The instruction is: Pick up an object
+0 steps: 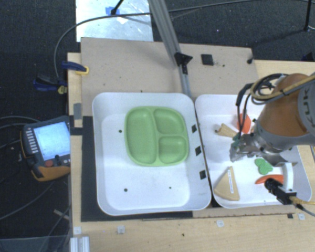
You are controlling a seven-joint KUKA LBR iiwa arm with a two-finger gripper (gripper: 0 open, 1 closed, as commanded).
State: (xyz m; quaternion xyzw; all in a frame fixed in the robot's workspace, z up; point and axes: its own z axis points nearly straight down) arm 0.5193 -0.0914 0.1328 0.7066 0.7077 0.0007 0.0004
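- The gripper (240, 150) hangs low inside the right bin (210, 140), near its middle; whether it is parted or closed, or has hold of anything, cannot be told from this slanted view.
- Just beside it lies a small tan wedge (227, 130), flat on the bin floor, up and to the left.
- Next to that, partly hidden by the arm (283, 117), an orange piece (245, 122) shows as a narrow strip.
- Below the gripper sits a large tan triangular slice (227, 185) with a pale face, close to the bin's lower left corner.
- To the right of the gripper lies a small green lumpy piece (262, 166), and just under it a slim orange-red piece (265, 180).
- A black and white part of the arm's tool (281, 185) lies across the bin's lower right area.
- The left bin (142, 193) holds a pale green divided plate (156, 136) with three compartments, set in its upper half.
- Both bins rest side by side on the desk (131, 62).
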